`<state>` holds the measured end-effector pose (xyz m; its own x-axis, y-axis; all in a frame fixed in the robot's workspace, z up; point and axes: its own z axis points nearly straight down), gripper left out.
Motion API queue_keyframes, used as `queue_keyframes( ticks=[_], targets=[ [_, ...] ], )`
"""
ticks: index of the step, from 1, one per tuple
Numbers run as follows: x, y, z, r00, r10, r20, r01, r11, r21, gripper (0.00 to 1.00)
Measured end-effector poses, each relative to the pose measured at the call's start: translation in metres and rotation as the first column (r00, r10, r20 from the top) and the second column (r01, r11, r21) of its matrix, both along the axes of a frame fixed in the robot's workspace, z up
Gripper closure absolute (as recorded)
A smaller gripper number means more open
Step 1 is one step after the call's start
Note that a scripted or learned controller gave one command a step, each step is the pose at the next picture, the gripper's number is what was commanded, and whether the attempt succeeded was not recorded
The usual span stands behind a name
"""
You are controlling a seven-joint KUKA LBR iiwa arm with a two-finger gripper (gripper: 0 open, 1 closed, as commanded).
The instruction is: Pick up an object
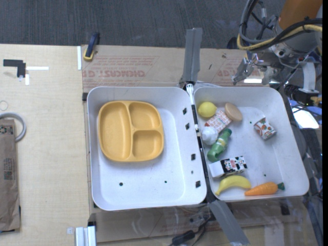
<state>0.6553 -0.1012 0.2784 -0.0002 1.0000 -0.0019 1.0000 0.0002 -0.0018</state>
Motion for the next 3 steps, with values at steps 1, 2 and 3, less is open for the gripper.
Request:
queue_keyframes(
  ticks=[1, 2, 3],
  targets=[
    [-0.038, -0.006, -0.099, 1.000, -0.014, -0.001, 0.014, 1.000, 0.000, 0.00],
    [-0.054, 0.003, -0.182, 0.986, -0.165, 0.010, 0.165, 0.986, 0.001, 0.00],
    [-0.125, 0.007, -0.183, 0.981, -0.194, 0.008, 0.194, 0.981, 0.003, 0.00]
  ],
)
